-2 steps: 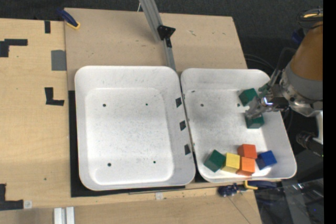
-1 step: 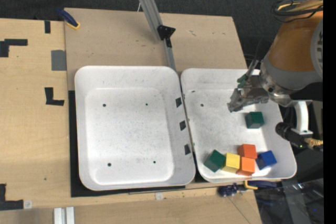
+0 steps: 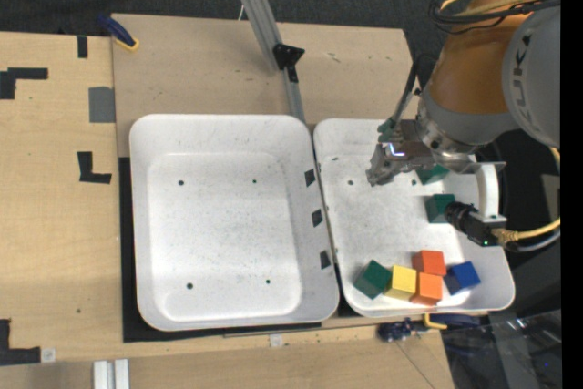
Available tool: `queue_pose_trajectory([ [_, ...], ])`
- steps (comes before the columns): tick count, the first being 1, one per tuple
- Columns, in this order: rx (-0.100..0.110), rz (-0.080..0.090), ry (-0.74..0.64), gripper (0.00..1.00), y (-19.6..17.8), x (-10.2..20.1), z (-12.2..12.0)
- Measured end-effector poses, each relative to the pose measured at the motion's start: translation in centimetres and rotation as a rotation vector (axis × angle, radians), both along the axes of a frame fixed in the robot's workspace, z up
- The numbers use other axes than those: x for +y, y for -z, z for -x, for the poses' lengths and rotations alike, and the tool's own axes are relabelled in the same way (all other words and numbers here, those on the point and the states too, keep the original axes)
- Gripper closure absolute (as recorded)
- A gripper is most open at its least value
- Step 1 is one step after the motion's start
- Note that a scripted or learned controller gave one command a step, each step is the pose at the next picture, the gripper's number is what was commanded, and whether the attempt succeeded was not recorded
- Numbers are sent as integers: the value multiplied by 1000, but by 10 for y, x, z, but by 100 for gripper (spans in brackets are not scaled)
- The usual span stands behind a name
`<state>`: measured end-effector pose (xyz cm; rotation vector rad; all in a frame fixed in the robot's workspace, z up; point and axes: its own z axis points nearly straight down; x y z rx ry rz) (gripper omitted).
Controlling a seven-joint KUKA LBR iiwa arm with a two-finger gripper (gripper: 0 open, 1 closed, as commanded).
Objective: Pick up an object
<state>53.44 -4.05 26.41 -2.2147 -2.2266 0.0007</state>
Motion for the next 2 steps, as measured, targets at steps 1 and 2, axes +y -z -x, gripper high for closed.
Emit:
queue_pose_trajectory([
  [1,0,0,0,100,11,50,-27],
  [2,0,0,-2,100,14,110,-46],
])
